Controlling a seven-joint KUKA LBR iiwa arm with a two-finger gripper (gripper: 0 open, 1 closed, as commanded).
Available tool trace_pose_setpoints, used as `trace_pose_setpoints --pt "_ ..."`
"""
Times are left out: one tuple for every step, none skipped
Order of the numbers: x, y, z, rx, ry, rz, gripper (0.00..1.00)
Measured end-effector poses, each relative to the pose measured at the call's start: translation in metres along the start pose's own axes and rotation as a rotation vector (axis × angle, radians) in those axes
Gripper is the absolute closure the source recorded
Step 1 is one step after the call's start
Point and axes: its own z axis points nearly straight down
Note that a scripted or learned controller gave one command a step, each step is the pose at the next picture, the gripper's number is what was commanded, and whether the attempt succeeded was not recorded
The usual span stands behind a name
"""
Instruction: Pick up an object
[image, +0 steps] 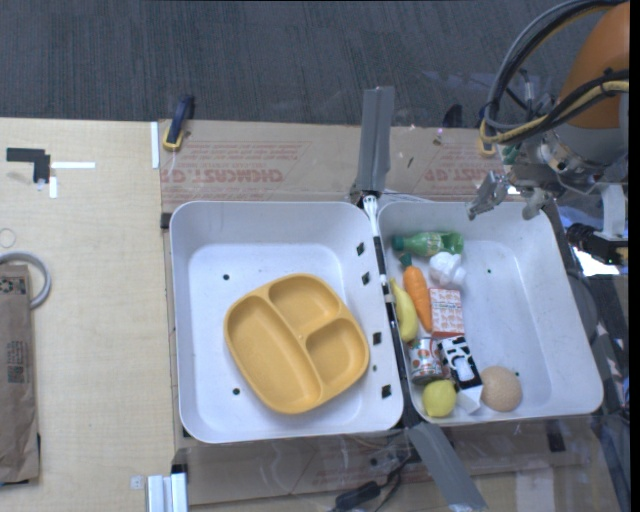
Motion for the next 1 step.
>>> trace_pose_setpoints --pt "0.0519 -0.0381 0.1312 0.000 0.000 0.130 0.00"
